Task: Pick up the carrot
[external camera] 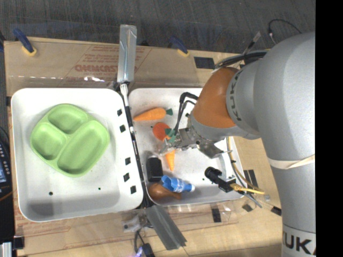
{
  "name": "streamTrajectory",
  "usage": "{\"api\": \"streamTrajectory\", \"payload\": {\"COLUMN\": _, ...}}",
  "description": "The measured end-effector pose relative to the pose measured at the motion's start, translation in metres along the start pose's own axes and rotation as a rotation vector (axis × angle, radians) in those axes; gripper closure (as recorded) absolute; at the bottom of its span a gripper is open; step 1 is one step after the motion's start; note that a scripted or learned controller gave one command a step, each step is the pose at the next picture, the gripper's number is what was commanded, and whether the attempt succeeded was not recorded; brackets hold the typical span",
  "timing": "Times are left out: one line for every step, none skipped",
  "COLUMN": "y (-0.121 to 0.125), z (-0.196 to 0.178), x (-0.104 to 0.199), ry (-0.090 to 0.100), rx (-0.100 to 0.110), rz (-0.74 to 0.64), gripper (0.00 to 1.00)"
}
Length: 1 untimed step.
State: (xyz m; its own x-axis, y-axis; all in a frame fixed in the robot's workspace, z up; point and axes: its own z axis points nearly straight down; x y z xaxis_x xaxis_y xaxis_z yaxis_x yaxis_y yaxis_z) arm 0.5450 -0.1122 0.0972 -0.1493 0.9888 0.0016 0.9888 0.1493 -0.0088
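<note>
Pincer (pixel 174 138) is low over the right bin (pixel 155 98), near its middle. I cannot tell whether it is open or closed; my own wrist covers it from the camera.

Carrot (pixel 150 114): lies flat on the bin floor, up and to the left of the pincer in the view, near but apart from it. Its green top points toward the pincer.

Red round fruit (pixel 159 130): just left of the pincer, between it and the carrot.
Small orange cone (pixel 170 159): just below the pincer, narrow end pointing away from it.
Black block (pixel 154 167): down-left of the pincer, beside the cone.
Blue wrapper (pixel 177 184) and a brown lump (pixel 161 193): further down, touching each other at the bin's near wall.

Left bin (pixel 32 197): well to the left of the pincer, holds a green divided plate (pixel 69 139).

Surface: both bins sit on brown cardboard (pixel 64 60) with red print. Blue clamps (pixel 24 42) grip its far edge, well above the pincer in the view. A grey metal strip (pixel 127 52) stands between the bins. Beyond the bench there is dark grey carpet (pixel 80 4)
</note>
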Motion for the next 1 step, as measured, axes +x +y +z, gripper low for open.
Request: {"api": "streamTrajectory", "payload": {"y": 0.0122, "z": -0.1145, "x": 0.0493, "ry": 0.0, "rx": -0.006, "rz": 0.075, "gripper": 1.0}}
